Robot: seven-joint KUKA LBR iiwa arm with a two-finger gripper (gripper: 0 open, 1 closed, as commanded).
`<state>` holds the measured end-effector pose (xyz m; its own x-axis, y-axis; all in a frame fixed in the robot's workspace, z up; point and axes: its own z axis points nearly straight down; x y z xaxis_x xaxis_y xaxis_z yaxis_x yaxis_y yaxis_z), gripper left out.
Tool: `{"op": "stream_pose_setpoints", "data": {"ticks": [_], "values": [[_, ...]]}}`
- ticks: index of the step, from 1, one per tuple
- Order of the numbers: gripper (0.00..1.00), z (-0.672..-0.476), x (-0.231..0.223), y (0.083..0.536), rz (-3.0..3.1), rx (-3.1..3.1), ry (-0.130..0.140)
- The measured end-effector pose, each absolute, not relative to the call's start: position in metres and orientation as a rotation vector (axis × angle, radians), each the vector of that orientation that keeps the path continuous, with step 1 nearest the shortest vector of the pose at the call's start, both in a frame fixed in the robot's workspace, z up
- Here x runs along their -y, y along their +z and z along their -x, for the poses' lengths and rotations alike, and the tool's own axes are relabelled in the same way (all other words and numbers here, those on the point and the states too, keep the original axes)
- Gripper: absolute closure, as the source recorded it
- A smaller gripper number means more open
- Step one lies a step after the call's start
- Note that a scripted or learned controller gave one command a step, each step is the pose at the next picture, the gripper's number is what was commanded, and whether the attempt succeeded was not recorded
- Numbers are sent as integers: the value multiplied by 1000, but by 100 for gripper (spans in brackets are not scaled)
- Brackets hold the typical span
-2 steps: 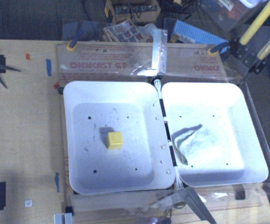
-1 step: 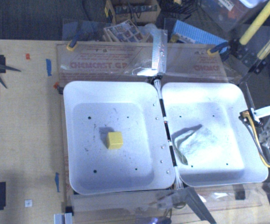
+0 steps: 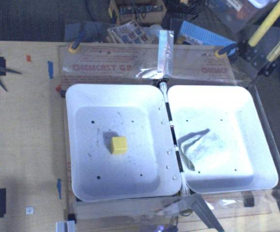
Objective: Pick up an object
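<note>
A small yellow cube [image 3: 119,145] rests on the floor of the left white bin [image 3: 81,100], a little left of that bin's middle. It sits upright with a faint shadow on its upper left side, and nothing touches it. The right white bin [image 3: 241,105] holds no object; a grey forked shadow [image 3: 194,139] lies across the left part of its floor.
The two bins meet along a dark seam [image 3: 172,134] at the centre. A clear plastic sheet with red lettering [image 3: 110,64] lies behind them. Blue clamps [image 3: 225,49] and clutter line the back edge. Wooden bench top [image 3: 19,144] stretches to the left.
</note>
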<state>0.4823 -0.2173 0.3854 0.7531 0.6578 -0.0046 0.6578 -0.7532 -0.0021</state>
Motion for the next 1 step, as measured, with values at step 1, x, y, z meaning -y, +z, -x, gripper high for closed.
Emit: {"op": "stream_pose_setpoints", "data": {"ticks": [1], "values": [[100, -479, 205, 223, 3078, 611, 11]]}}
